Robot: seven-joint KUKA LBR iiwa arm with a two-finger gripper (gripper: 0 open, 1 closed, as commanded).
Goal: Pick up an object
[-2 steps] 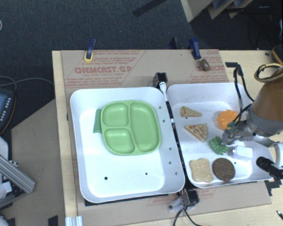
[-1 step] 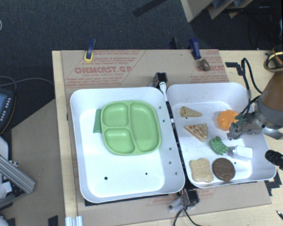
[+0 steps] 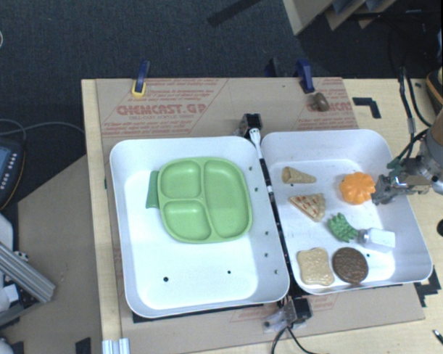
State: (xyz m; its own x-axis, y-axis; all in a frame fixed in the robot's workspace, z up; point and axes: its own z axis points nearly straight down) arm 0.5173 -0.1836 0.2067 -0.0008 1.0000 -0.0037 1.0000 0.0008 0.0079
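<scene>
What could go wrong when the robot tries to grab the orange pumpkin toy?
The end effector sits beside the orange pumpkin near the right bin's wall, so it might shove the pumpkin away instead of gripping it. The pumpkin looks round and could slip out. It might also roll toward the pizza slice.

A robotics lab — two white bins (image 3: pixel 128 212) sit on a cardboard-covered table (image 3: pixel 204 101) held by clamps (image 3: pixel 139 80), with loose cables (image 3: pixel 31 128), aluminium framing (image 3: pixel 21 270) and dark carpet (image 3: pixel 93 32) around it — a test rig, not a home.
</scene>
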